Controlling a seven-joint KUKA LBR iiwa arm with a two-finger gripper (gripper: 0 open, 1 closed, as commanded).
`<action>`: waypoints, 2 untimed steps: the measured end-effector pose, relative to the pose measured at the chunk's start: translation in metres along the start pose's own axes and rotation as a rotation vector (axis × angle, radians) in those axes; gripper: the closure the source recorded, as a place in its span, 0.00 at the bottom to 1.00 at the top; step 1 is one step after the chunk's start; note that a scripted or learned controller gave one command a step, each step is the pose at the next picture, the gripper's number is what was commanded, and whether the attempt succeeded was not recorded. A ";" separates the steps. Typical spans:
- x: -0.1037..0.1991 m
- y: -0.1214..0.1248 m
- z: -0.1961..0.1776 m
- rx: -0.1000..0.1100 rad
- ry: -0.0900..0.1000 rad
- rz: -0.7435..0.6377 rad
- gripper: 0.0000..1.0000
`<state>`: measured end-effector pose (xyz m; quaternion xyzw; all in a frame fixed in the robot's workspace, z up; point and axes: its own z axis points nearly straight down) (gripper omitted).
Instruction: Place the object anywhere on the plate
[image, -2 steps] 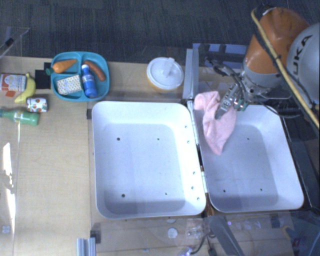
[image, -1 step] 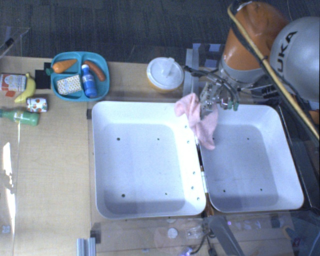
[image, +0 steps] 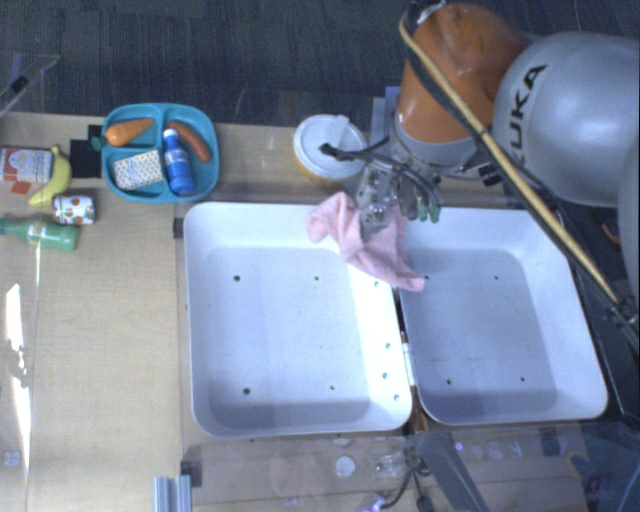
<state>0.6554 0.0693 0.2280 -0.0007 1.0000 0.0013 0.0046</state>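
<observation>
Gripper (image: 385, 205) sits low over the back rim where the two bins meet, its fingers closed on the upper fold of a pink cloth (image: 368, 245). Cloth hangs from the grip and drapes down across the divider, one lobe spilling toward the left bin (image: 280, 320), the tail trailing onto the near corner of the right bin (image: 500, 330). Bunched at the top, loose below: pinched at one spot, the rest sagging under its own weight.

Arm pose: wrist pointed almost straight down, orange band (image: 450, 70) directly above it, grey link (image: 580, 120) running off to the right. Dark cables loop beside the wrist.

Likely target: a small white plate with a yellow rim (image: 322, 145) on the tabletop (image: 100, 350) just behind the left bin, near the gripper and to its left. Cloth not on it yet. Judgement: a short carry back and left remains; the trailing tail could snag a bin wall.

Further left, a blue divided tray (image: 160, 150) with toy food, well apart.
</observation>
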 end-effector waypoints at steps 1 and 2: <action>0.009 0.052 0.000 0.000 0.002 -0.003 1.00; 0.009 0.052 0.000 -0.001 0.001 -0.003 0.00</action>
